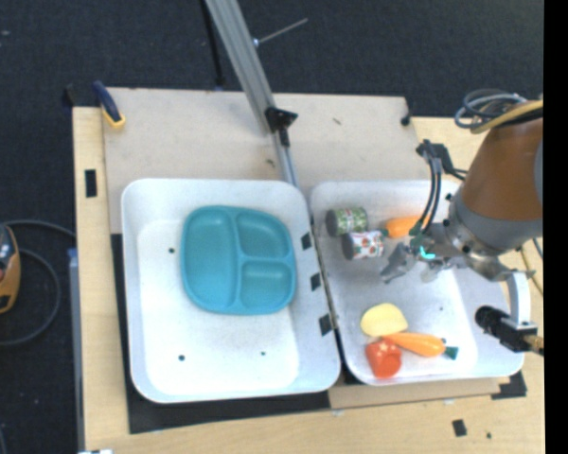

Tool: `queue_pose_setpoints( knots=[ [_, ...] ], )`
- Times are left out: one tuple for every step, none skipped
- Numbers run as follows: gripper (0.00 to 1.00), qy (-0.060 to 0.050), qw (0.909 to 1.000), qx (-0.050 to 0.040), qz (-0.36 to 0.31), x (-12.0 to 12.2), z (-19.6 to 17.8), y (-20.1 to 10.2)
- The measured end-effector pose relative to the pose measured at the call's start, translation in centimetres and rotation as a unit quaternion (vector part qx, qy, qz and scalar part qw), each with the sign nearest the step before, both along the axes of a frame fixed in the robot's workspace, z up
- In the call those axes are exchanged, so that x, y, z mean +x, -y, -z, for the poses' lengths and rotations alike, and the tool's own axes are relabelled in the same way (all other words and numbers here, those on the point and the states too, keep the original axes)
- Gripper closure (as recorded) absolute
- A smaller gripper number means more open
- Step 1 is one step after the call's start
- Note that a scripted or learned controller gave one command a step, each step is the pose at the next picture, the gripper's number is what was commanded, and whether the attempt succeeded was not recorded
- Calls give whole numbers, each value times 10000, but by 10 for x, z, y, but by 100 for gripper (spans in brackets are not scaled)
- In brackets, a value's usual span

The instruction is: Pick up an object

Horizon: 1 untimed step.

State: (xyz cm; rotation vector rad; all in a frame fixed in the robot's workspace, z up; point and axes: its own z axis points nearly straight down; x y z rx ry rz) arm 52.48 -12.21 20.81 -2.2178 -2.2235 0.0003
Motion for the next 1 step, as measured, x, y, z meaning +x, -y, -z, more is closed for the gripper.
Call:
queue_pose_setpoints(
  knots=[
    [0, 10, 10000, -1, -1, 1, -1, 0]
  ],
)
